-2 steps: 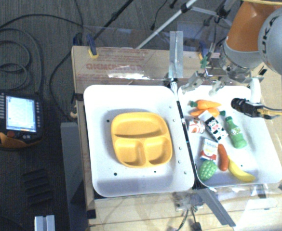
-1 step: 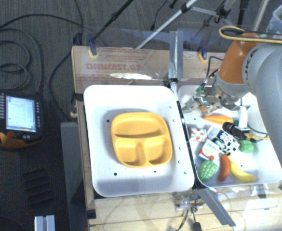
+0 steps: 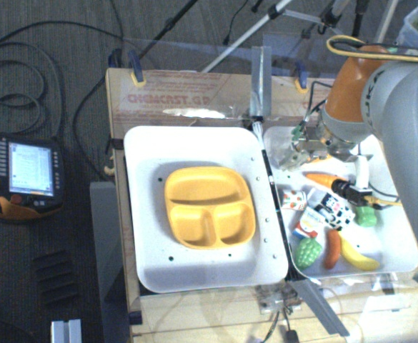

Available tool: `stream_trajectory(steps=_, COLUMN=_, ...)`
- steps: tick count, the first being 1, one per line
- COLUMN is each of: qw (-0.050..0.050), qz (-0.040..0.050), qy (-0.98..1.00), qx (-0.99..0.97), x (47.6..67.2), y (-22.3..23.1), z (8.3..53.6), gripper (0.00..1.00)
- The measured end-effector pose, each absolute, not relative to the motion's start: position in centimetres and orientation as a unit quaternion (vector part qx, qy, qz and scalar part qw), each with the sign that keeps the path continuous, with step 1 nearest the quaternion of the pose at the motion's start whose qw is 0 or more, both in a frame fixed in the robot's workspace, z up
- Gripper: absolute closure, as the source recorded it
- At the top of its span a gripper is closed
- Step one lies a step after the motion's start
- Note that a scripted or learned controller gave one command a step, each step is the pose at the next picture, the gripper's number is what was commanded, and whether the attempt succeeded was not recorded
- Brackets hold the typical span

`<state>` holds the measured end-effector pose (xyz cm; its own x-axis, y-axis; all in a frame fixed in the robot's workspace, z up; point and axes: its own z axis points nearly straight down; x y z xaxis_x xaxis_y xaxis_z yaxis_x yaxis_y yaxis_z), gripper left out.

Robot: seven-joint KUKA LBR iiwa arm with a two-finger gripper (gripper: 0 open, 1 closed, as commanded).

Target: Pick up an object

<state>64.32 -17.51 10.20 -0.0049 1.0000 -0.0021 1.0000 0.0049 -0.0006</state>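
The gripper [image 3: 303, 143] is hovering over the right bin's [image 3: 401, 252] far corner; its finger state cannot be told. Toys, including a banana [image 3: 356, 255], are lying nearer.

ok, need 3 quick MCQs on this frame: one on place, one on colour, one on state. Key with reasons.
1. Where does the yellow divided tray lie?
A. in the left bin
B. in the right bin
C. on the floor

2. What colour is the band above the arm's wrist?
A. blue
B. orange
C. green

3. How does the banana lie?
A. loose in the right bin
B. on the divided tray
C. lifted above the bench

Key:
1 A: the yellow divided tray sits in the middle of the left bin.
2 B: the band is orange, above the end effector.
3 A: the banana rests on the floor of the right bin near its front edge, beside the other toy food, apart from the end effector.
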Motion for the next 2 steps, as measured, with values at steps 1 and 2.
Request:
stream_trajectory(steps=1, qw=0.006, qz=0.0026, qy=0.779, qx=0.627, x=60.8, y=-21.4, z=9.1, gripper=1.0)
stream_trajectory(steps=2, qw=0.0, qz=-0.0022, qy=0.786, qx=0.618, x=66.9, y=-19.3, z=8.9, gripper=1.0)
